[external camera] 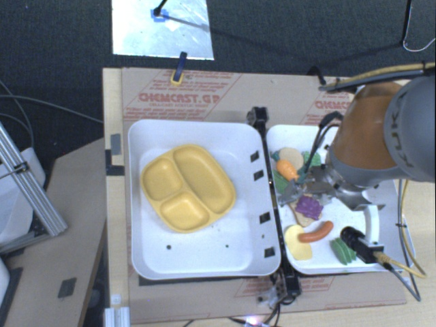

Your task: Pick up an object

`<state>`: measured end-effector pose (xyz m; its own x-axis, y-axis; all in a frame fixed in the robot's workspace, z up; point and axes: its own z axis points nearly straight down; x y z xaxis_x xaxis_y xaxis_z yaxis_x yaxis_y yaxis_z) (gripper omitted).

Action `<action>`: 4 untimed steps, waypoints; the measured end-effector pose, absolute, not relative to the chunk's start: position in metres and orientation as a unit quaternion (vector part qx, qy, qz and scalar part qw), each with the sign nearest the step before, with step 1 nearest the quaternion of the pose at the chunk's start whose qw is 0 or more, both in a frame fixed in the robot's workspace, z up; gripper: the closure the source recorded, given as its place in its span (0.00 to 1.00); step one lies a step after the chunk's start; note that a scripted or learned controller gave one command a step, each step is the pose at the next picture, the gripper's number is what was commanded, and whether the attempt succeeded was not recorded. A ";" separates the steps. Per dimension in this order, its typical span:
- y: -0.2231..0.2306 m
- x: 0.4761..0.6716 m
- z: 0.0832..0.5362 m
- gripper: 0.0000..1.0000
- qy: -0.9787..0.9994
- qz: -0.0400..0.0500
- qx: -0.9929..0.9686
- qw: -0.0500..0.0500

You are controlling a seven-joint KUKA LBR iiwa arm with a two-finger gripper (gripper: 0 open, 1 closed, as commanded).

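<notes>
Toy foods point(315, 233) partly behind gripper point(298, 188)

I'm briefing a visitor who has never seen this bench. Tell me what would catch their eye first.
The yellow divided tray stands out first, lying alone in the left white bin. Next comes the big grey and orange arm, reaching in from the right over the right bin. Beneath it lies a cluster of toy food, including an orange carrot, a purple piece and a red sausage.
</notes>
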<state>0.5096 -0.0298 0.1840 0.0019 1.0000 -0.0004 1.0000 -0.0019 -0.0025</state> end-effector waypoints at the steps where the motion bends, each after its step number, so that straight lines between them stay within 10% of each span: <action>1: -0.031 0.486 0.184 0.00 -0.707 0.000 -0.707 0.001; 2: -0.030 0.488 0.195 1.00 -0.709 -0.001 -0.706 -0.001; 3: -0.030 0.488 0.195 0.00 -0.708 -0.001 -0.706 -0.001; 4: -0.099 0.487 0.080 0.00 -0.705 0.001 -0.709 0.000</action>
